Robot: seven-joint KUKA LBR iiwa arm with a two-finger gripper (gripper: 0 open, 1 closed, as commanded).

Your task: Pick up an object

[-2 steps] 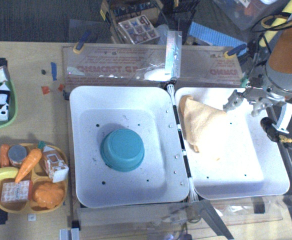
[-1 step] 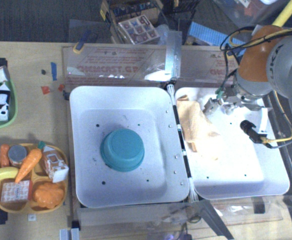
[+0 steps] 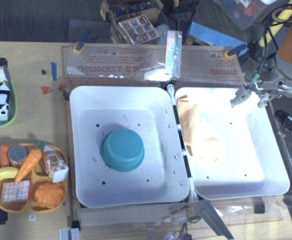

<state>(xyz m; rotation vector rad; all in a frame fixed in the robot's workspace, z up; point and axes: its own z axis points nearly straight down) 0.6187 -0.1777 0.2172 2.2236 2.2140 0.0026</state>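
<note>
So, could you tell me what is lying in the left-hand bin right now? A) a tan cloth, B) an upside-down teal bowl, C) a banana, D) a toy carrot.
B: the teal bowl rests upside down near the middle of the left bin, while the tan cloth lies in the right bin and the toy carrot sits in the tray outside both bins.

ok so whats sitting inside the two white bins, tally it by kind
teal bowl, upside down in the left bin: 1
tan cloth, lying in the right bin: 1
total: 2
The gripper is over the right bin's far corner with nothing between its fingers.
</note>
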